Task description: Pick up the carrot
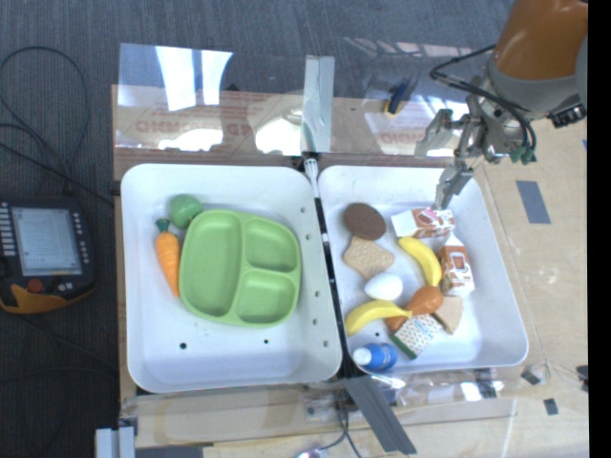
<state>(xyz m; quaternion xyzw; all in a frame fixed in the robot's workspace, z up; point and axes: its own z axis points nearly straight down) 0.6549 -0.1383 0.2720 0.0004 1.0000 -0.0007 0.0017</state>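
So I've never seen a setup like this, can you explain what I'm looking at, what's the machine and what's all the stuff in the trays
One camera looks down at a slant on a bench with two shallow white bins. The grey and orange thing at upper right is a robot arm; its gripper hangs over the right bin, holding nothing. That bin holds toy food: bananas, an egg, biscuits, small cartons. The left bin holds a green divided plate, with the carrot lying beside the plate's left edge and a green vegetable just above it. The arm is meant to pick up the carrot.

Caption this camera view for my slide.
Gripper above the right bin; carrot beside the green plate in the left bin.
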